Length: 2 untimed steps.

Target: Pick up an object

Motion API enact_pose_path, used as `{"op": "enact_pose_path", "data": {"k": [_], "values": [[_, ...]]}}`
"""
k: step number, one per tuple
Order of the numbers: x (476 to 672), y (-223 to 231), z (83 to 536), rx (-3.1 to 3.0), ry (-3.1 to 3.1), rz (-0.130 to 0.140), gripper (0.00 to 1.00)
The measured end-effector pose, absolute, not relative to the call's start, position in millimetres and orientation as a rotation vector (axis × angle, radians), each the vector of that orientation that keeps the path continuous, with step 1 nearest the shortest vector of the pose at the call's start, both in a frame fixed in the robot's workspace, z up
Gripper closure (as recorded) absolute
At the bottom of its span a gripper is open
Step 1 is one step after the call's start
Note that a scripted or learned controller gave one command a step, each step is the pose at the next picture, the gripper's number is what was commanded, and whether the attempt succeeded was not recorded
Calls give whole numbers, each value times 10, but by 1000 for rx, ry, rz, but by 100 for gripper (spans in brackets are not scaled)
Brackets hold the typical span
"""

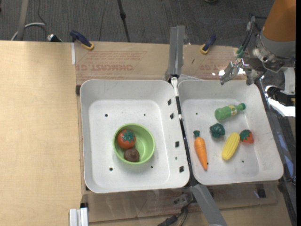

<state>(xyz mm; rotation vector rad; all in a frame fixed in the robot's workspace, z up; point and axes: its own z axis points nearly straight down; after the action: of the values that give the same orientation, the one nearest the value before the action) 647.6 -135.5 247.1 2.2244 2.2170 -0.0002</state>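
Observation:
The right bin (263, 171) holds a green bottle (229, 111), a dark green broccoli piece (217, 130), an orange carrot (201, 149), a yellow corn cob (230, 146) and a small red strawberry (246, 136). My gripper (237, 75) hovers above that bin's far edge, up and slightly right of the bottle. Its fingers are spread open with nothing between them. The arm's orange band (282, 8) sits at the top right.
In the left bin (94, 173) stands a green bowl (146, 140) holding a red tomato (126, 138) and a brown item (132, 155). A grey divider bar (176, 51) runs between the bins at the back. Wooden bench top (37, 126) lies to the left.

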Motion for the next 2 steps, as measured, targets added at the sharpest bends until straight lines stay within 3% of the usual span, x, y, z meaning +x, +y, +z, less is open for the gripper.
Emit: {"op": "enact_pose_path", "data": {"k": [1,2], "values": [[6437,-287,2124,2478,1934,-5,0],[6277,1363,2310,2766,1490,-5,0]]}}
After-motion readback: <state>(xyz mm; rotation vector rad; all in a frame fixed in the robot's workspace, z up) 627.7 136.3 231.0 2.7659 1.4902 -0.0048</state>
